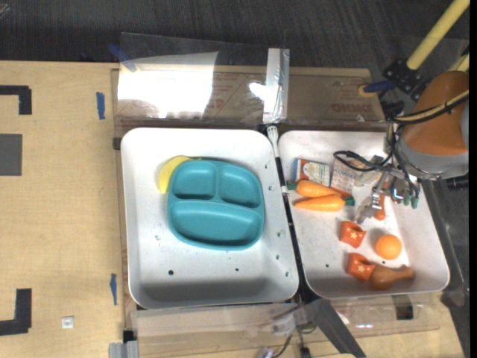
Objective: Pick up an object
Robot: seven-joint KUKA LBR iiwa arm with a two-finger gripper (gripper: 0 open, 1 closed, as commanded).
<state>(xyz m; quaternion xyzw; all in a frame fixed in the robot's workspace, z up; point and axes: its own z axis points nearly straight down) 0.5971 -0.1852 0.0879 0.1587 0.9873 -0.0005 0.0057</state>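
Note:
My gripper (371, 209) hangs over the middle of the right bin (436, 263), with the orange-banded wrist (440, 121) above it at the right edge. Just left of the gripper lie two carrots (320, 197) side by side. Behind them lies a small printed carton (316, 171). Below the gripper sit a red block (352, 234), an orange ball (387, 246), a second red block (359, 267) and a brown pear-shaped piece (393, 276). A small red-orange bit (379, 214) shows right at the gripper's tip; whether it is held I cannot see.
The left bin (141, 259) holds a teal divided plate (216, 203) with a yellow piece (170, 169) peeking out behind its upper left. A clear sheet and a strip of silver tape (277, 80) lie behind the bins. Black cables (358, 159) loop near the wrist.

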